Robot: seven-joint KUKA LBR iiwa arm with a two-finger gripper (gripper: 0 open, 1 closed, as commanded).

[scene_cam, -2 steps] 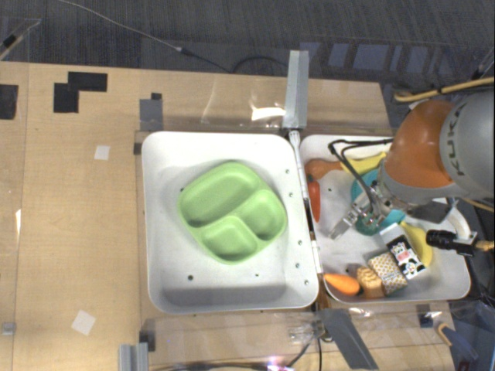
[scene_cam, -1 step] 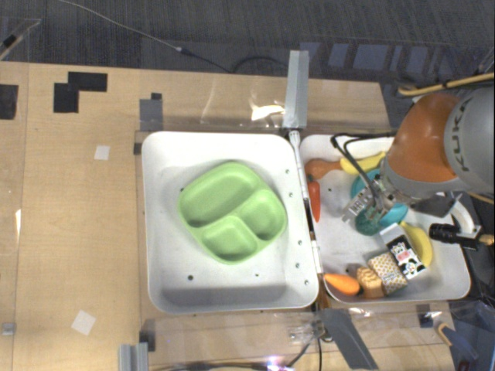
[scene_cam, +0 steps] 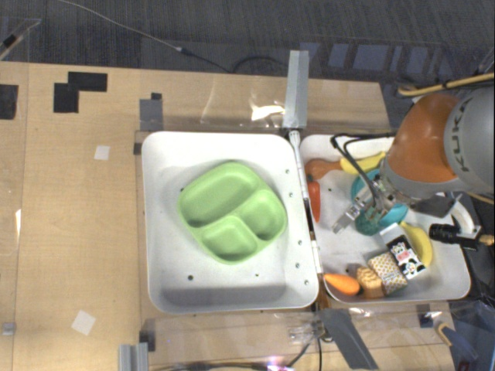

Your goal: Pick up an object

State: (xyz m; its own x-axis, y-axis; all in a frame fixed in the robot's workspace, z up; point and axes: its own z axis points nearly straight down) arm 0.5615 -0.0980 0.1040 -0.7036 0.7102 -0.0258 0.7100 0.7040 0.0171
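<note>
The right bin (scene_cam: 456, 284) holds several small objects. My gripper (scene_cam: 352, 215) reaches down into its middle, over bare floor just left of a teal cup (scene_cam: 374, 221), which the wrist partly hides. A yellow banana (scene_cam: 421, 242) lies right of the cup, with a cow-patterned box (scene_cam: 405, 258) and a waffle-like block (scene_cam: 384, 273) in front of it. An orange carrot (scene_cam: 342, 284) rests at the front left corner. A red piece (scene_cam: 314, 199) lies along the left wall, and an orange-brown piece (scene_cam: 321, 167) and a second yellow piece (scene_cam: 370, 162) sit at the back.
The left bin (scene_cam: 166, 284) holds a green divided plate (scene_cam: 232, 211). A metal divider (scene_cam: 305, 207) separates the two bins. The arm's orange band (scene_cam: 425, 141) and a black cable (scene_cam: 348, 157) hang over the right bin's back.
</note>
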